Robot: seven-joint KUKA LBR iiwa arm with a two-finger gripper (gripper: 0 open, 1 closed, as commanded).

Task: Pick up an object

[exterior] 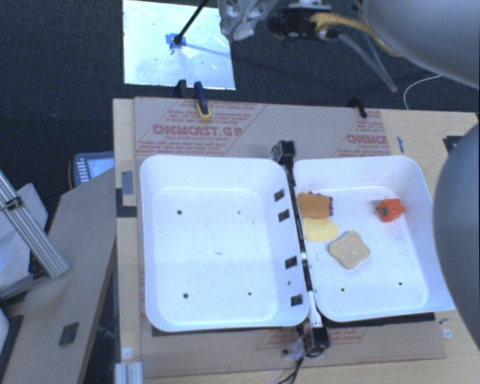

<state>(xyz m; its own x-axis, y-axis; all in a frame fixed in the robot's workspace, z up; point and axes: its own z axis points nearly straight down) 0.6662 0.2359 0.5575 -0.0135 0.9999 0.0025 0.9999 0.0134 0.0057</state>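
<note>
Inside right shallow white bin point(420, 289): orange-brown toast slice point(315, 205) touching yellow flat piece point(320, 230), tan bread-shaped piece point(349, 250) just beside, red-orange tomato-like toy point(388, 210) apart (near far wall). Pincer point(241, 22) at top edge, above worktop point(300, 124); opening can't be told.

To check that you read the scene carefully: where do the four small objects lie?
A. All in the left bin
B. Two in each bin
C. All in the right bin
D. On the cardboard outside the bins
C: the orange piece, yellow piece, beige piece and red piece all lie in the right bin.
</note>
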